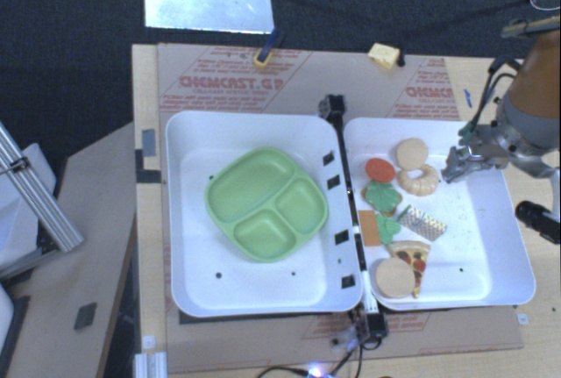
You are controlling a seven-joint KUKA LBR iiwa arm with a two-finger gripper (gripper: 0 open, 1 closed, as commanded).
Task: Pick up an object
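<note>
Hovering over the right-hand shallow white bin (491, 280), metal two-finger gripper (453, 170) just right of the beige ring-shaped toy pastry (419, 181); finger spread too small to tell, nothing visibly between them. Crowded beyond that ring: round tan bun (410, 153), red-orange disc (379, 169), green leafy piece (382, 197), silver grater-like strip (424, 224) and pizza slice (411, 260) nearer the front. Likely failures: closing beside the ring, nudging it into neighbours, or pinching two pieces. Green divided plate (266, 203) far left, unaffected.
</note>
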